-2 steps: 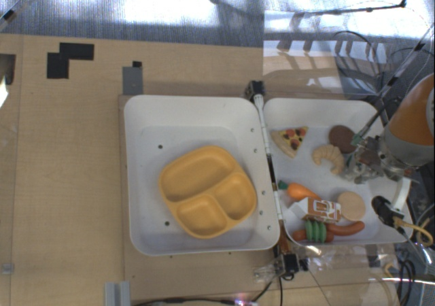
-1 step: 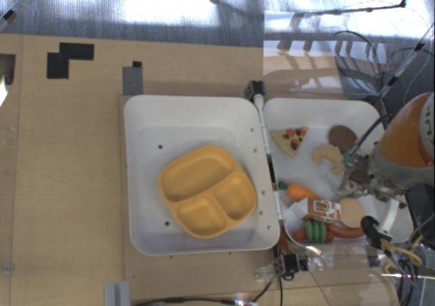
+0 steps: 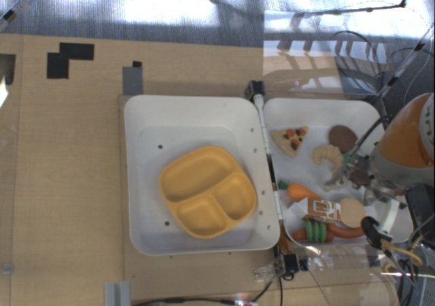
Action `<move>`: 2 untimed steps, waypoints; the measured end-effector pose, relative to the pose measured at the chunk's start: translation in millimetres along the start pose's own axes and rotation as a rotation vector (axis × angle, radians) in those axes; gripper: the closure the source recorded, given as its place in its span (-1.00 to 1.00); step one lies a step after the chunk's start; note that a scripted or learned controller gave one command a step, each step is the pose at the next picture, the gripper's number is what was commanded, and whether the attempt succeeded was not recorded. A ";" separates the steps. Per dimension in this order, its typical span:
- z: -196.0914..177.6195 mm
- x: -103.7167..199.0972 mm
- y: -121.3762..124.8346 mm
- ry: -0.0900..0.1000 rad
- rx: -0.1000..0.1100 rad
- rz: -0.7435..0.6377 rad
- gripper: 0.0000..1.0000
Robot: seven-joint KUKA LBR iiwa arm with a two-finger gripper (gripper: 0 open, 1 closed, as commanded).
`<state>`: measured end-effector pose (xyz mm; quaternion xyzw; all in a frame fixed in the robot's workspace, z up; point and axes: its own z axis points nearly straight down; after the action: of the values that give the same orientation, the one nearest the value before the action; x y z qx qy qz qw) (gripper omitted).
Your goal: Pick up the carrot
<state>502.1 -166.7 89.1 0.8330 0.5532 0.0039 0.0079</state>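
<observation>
Wooden surface (image 3: 68,182) carrying two white bins, carrot (image 3: 300,192) lying in right bin (image 3: 367,111) beside divider, pincer (image 3: 350,174) hovering nearby, its opening impossible to tell.

Smooth white plastic bins (image 3: 136,162), matt yellow plastic tray (image 3: 207,191), wood-look bench (image 3: 68,196)

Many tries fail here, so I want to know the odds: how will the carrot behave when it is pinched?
The carrot looks like a smooth plastic toy, so probably stiff, light and a bit slippery. Its rounded, tapering body may squirt out of a pinch or roll. It lies close to the bin's left wall and a small carton, so room for the hand seems tight.
</observation>
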 end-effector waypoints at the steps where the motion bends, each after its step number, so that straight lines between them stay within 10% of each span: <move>1: 1.6 28.6 38.5 0.003 0.009 0.168 -1.00; 2: 1.6 30.1 19.6 0.005 0.008 0.559 -1.00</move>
<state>531.9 -146.6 87.7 0.9534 0.3017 0.0057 0.0019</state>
